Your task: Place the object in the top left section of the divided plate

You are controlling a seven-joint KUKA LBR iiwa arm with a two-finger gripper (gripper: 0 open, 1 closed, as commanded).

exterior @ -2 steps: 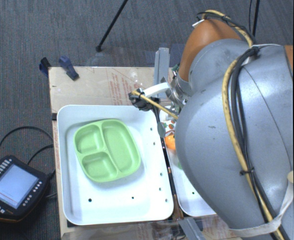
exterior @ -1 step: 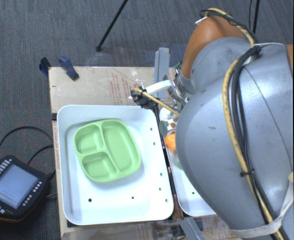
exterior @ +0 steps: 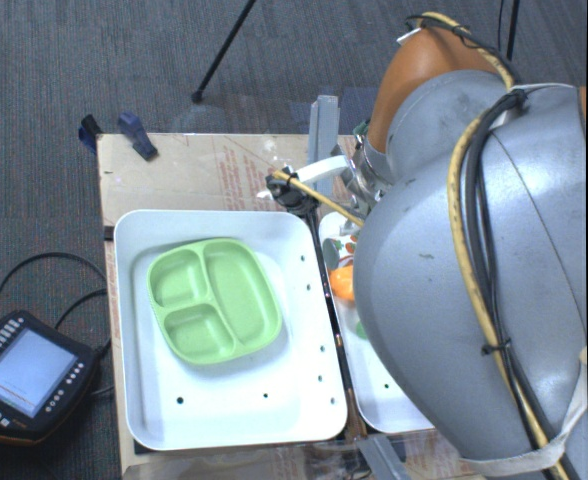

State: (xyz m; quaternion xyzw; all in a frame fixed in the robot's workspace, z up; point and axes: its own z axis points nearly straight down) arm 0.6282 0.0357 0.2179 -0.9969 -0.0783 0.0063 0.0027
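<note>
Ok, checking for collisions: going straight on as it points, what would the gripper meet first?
Probably the right bin, maybe the orange object there; the arm covers that spot, so depth is unclear.

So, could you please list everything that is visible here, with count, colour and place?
Shallow plastic bin: two, white, side by side on the bench; the right one is mostly hidden by the arm.
Divided plastic plate: one, light green, three sections, in the left bin.
Orange object: one, partly hidden, in the right bin at the arm's edge.
Handheld control pendant: one, dark with a grey screen, on the floor at lower left.
Clamp: one, blue, at the bench's back left corner.
Tripod leg: one, black, on the carpet.
Robot arm: one, grey with an orange band, over the right bin.
</note>
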